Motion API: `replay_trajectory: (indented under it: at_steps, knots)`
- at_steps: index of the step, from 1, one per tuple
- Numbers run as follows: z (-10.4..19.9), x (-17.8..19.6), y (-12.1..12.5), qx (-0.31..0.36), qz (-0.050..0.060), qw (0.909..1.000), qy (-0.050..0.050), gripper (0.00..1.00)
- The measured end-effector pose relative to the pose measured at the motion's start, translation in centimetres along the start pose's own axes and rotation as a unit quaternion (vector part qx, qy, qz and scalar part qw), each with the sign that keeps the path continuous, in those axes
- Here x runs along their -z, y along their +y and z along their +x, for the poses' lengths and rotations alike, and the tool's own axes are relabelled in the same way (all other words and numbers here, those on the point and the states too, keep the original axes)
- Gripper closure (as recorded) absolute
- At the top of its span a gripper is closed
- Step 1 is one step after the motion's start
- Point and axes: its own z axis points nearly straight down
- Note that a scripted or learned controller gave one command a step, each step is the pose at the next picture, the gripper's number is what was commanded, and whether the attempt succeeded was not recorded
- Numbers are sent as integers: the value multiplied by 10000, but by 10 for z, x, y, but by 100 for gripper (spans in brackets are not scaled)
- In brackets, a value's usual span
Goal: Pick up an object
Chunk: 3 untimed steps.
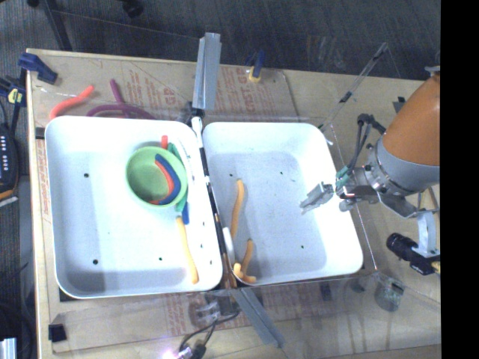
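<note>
My gripper (320, 194) hangs over the right part of the right bin (299, 137), with the arm coming in from the right. No object shows at its tip. A long orange strip (239, 208) lies in that bin's left half, well left of the gripper. A shorter orange piece (246, 263) sits in the bin's near left corner. The left bin (75, 223) holds a green bowl (153, 178) with red and blue curved pieces at its right side. A yellow stick (188, 251) lies along that bin's right wall.
A thin white and black rod (224, 238) rests on the divide between the bins. Behind the left bin on the bench lie an orange-red piece (71, 102) and a purple hose (120, 111). A grey bar (206, 69) stands behind the divide.
</note>
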Motion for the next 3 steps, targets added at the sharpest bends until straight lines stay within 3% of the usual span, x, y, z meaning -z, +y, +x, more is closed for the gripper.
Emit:
replay_trajectory:
  at_steps: [1, 2, 3]
  knots:
    - [71, -44, 32, -761, 10, 9971, 0, 0]
    - [92, -159, 71, 1104, -46, 9939, -73, 0]
    - [96, -150, 71, 1144, -24, 9934, -45, 100]
